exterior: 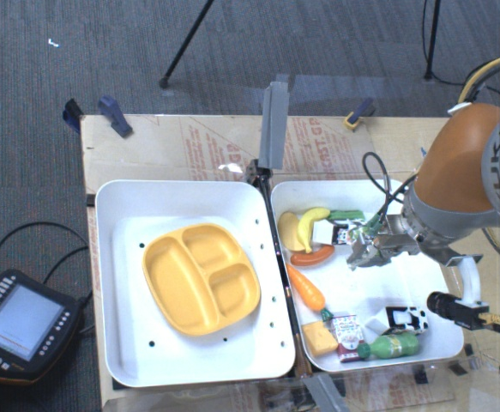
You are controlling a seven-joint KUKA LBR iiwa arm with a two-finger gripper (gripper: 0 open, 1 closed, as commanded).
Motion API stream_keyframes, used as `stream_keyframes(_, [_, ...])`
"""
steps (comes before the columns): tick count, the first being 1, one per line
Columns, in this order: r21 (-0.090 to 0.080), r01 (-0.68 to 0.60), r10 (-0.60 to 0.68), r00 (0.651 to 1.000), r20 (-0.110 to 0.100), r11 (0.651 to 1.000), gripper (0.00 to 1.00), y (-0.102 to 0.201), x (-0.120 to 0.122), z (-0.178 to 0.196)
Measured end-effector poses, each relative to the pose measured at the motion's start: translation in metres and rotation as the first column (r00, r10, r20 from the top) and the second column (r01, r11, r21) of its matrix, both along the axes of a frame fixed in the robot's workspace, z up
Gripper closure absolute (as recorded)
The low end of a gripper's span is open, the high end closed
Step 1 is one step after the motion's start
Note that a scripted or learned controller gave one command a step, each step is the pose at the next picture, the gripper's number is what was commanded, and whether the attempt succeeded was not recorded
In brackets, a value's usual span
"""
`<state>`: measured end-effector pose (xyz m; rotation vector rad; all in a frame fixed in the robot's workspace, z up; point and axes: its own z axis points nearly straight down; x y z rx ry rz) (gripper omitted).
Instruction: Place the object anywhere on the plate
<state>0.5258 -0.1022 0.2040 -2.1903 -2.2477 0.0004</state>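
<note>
A yellow plate [201,277] with three compartments lies in the left white bin [121,221]. My gripper [363,251] hangs over the middle of the right bin [442,337], just right of a banana [311,224] and a red sausage [312,256]. A small black-and-white box [340,233] lies right beside the gripper's left side. I see nothing clearly held in the gripper. The grey wrist and orange band [460,166] reach in from the right.
The right bin also holds a yellow pear [288,229], an orange carrot [307,289], a green item [346,215], a cheese block [318,338], a red-and-white packet [346,329], a green bottle [392,347] and a cow-patterned carton [406,318].
</note>
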Motion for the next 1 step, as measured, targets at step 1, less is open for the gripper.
stream_keyframes(1, [0.001, -0.288, 0.288, 0.958, -0.003, 0.958, 1.0, 0.0785, 0.0086, -0.018])
